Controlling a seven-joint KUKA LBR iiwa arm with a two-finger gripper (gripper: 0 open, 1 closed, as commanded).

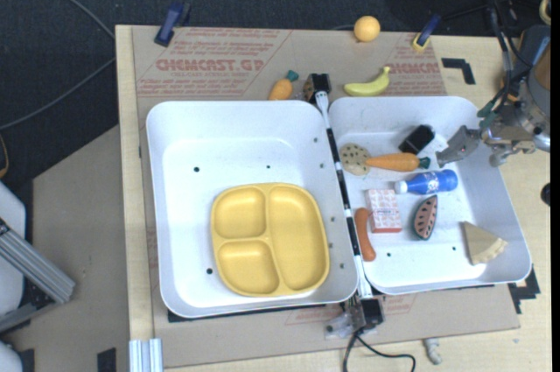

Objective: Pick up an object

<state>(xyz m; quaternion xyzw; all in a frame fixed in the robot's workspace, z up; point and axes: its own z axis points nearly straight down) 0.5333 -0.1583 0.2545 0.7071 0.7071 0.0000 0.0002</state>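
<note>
The right bin (455, 112) holds several items: a black block (417, 138), a carrot (392, 162), a round tan disc (353, 157), a blue bottle (429, 182), a pink-and-white packet (383, 210), a watermelon slice (425, 216), a sausage (364, 234) and a tan wedge (482, 242). My gripper (477, 153) hangs over the bin's right side, just right of the black block and above the bottle. Its fingers stand apart, open, with nothing between them.
The left bin (175, 143) carries a yellow divided plate (269, 237). Behind the bins on the board lie a banana (367, 84), an orange ball (367, 28), a small orange toy (282, 88) and two blue clips (170, 24).
</note>
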